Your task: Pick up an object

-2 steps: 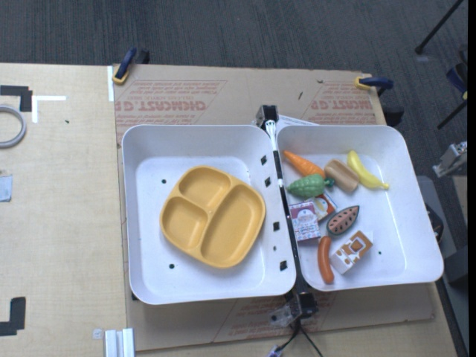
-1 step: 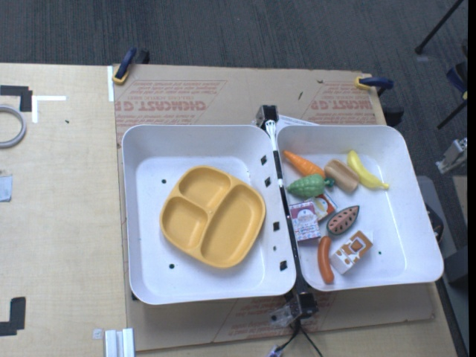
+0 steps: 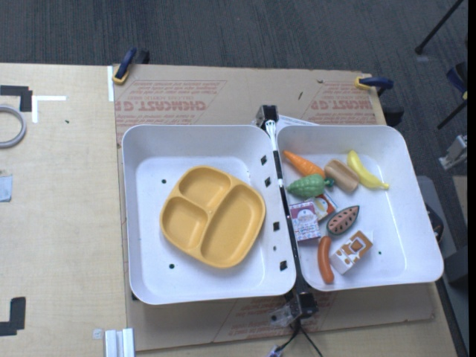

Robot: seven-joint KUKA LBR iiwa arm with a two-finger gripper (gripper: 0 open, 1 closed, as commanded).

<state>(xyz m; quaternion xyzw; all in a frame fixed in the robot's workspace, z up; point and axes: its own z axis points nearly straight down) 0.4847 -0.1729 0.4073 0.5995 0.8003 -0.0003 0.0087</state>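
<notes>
Pincer state, apart or together, cannot be told from this view.

Two white bins sit side by side on a sheet of cardboard (image 3: 178,99) laid over the desk (image 3: 59,222). In the left bin (image 3: 134,199) lies a yellow plate (image 3: 213,216) with three compartments, turned at an angle.

All the things to pick lie in the right bin (image 3: 416,222). A carrot (image 3: 303,162) lies near the dividing wall at the far side, with a green toy (image 3: 309,186) just beside it on the near side. A bun (image 3: 341,175) lies to their right, and a banana (image 3: 367,171) is just beyond it. Near the middle, a red and white packet (image 3: 305,222) lies against the dividing wall, touching a dark slice (image 3: 343,219) to its right. Nearer the camera, a sausage (image 3: 325,259) lies lengthwise next to an orange and white box (image 3: 351,251).

A clamp (image 3: 125,65) grips the cardboard's far left corner, and another clamp (image 3: 374,83) grips its far right corner.
</notes>
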